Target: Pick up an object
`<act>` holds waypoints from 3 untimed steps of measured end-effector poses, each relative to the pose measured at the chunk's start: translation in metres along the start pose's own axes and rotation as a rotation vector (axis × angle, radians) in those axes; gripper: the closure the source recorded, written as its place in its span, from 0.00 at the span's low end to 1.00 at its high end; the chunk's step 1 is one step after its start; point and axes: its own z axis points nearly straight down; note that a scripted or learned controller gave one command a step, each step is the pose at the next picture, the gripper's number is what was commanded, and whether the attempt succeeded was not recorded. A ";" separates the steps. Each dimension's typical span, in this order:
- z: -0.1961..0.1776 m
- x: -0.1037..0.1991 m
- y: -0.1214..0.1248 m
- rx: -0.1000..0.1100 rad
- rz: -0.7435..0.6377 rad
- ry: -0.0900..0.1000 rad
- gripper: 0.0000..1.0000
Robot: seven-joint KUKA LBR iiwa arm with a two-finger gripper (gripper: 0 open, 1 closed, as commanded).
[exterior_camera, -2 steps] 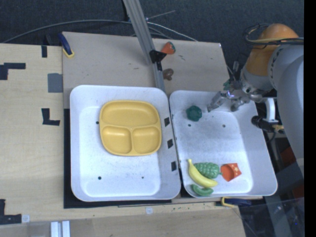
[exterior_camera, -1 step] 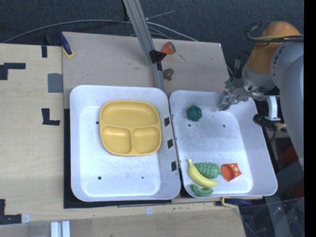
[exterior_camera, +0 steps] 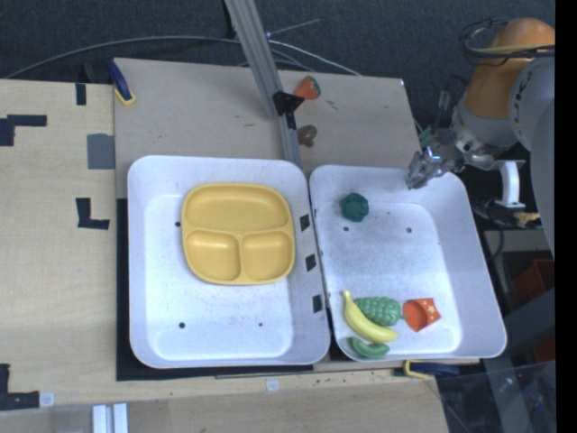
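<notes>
Position: one camera fixed above the bench (exterior_camera: 207,106)
Direction: looks down at a slant on the left bin (exterior_camera: 149,269) and the right bin (exterior_camera: 469,269)
Nearness: far enough back that both bins show whole, with bench around them
Arm (exterior_camera: 505,88): enters from the view's right edge, upper corner

A robotics lab: taped plywood bench (exterior_camera: 207,124), two white bins (exterior_camera: 153,332), metal camera pole (exterior_camera: 257,43).

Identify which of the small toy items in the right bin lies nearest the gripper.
The dark green round toy lies alone near the bin's far end, closest to the gripper. The banana and other pieces cluster at the near end.
</notes>
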 end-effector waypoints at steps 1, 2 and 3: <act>-0.045 0.007 0.001 0.000 -0.001 0.001 1.00; -0.063 0.008 0.001 0.002 0.000 0.002 1.00; -0.074 0.061 0.000 0.003 -0.005 0.003 1.00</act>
